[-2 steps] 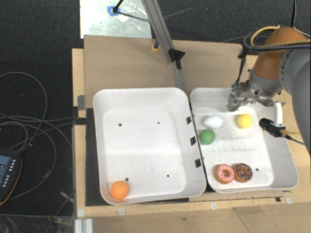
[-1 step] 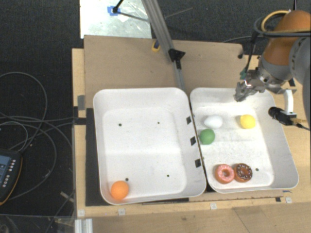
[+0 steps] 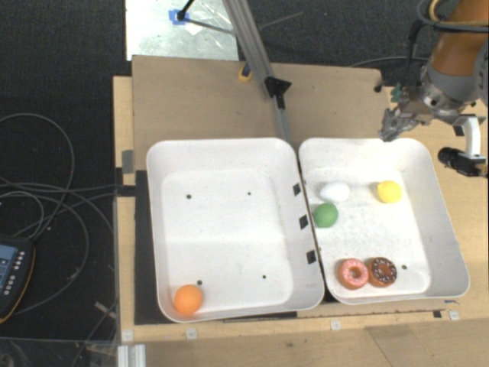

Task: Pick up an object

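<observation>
Nearest to the reach, in the far part of the right bin (image 3: 428, 205): a yellow ball (image 3: 389, 192), loose on the white floor, with a white lump (image 3: 334, 192) well to its left and a green ball (image 3: 325, 215) touching or just short of that lump on its near side, close to the bin's left wall. Along the near edge of the same bin: a pink doughnut (image 3: 353, 273) and a chocolate doughnut (image 3: 381, 271), side by side and touching. Over in the left bin (image 3: 221, 235), alone in the near left corner: an orange ball (image 3: 188, 300), well apart from everything else. Hanging over the far rim of the right bin, toward its right corner: the gripper (image 3: 390, 131), tilted down and to the left, with nothing seen in it. Cannot tell at this size whether spread or pressed together. Behind it, coming in from the far right above the bench (image 3: 191, 98): the arm (image 3: 457, 52) with its orange band. Judging by all this, barely begun: nothing lifted, nothing touched, no one object clearly chosen. Left to do, by that reading: move in over a target, most likely the yellow ball as the closest, then come down, close and lift.
</observation>
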